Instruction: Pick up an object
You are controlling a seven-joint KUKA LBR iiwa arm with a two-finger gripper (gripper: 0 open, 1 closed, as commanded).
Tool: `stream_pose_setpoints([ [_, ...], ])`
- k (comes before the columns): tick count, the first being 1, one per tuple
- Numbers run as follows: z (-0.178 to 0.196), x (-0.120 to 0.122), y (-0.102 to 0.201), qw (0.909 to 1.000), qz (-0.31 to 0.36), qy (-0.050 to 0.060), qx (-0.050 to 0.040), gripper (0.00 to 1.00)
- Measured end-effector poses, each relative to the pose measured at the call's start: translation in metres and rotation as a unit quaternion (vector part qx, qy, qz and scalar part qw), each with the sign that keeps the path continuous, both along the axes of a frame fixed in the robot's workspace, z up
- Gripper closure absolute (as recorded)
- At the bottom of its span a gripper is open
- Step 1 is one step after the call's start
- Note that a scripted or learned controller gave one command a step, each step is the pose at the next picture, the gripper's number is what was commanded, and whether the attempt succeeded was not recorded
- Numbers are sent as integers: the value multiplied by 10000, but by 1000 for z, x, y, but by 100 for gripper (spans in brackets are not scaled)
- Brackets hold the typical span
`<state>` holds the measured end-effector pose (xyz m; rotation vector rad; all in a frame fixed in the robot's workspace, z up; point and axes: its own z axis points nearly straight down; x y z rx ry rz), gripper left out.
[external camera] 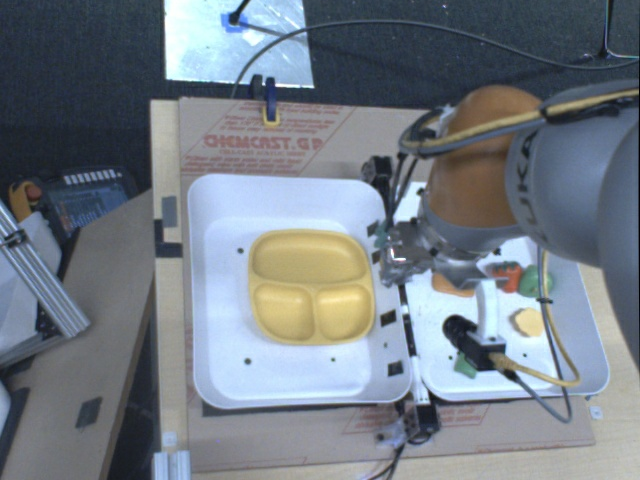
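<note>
"CHEMCAST GP" on brown board [262, 140]

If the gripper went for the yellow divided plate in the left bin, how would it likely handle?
The yellow plate looks like rigid moulded plastic, so probably stiff and light. Lying flat in the left bin, it shouldn't roll or tip. Its wide, smooth, rounded rim may slip from a two-finger pinch.

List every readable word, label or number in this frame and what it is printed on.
"CHEMCAST GP": red print on the brown protective sheet behind the left bin; smaller lines around it are blurred.
Keypad device at left: markings too small to read.
</note>
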<state>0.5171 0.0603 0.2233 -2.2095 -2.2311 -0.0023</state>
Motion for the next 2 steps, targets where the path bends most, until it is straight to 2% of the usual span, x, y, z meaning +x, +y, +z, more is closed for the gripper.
stream_pose_setpoints([
  [1,7,0,50,10000,1,-10,-2,100],
  [2,7,0,47,10000,-28,-5,-9,0],
])
